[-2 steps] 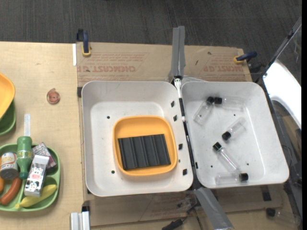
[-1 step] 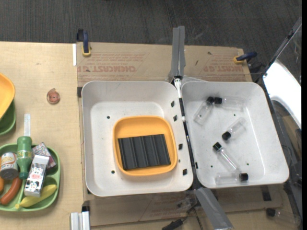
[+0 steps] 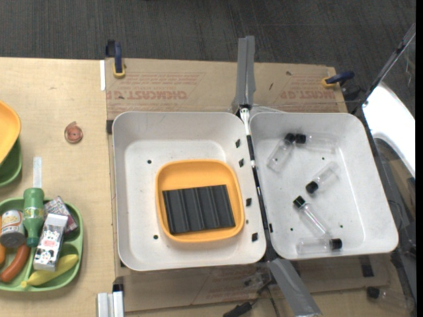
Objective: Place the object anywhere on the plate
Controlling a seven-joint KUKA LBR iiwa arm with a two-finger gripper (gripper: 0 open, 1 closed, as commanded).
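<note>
camera view: an orange plate sits mid-frame in the left bin, with a dark ribbed block on it. four clear vials lie scattered in the right bin. gripper state: cannot tell.

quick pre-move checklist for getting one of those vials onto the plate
1. Orange plate sits flat in the left bin: ok.
2. Landing spot free: not ok as bare plate; a dark ribbed block covers its middle, leaving the rim area.
3. Objects to pick are present: ok; four clear vials with black caps lie in the right bin, the nearest to the plate at.
4. Vials apart enough for a single pick: ok; none touch, though the front vial lies against the bin wall.
5. Tool position and state: cannot tell.
6. Divider between the bins unobstructed: ok.
</note>
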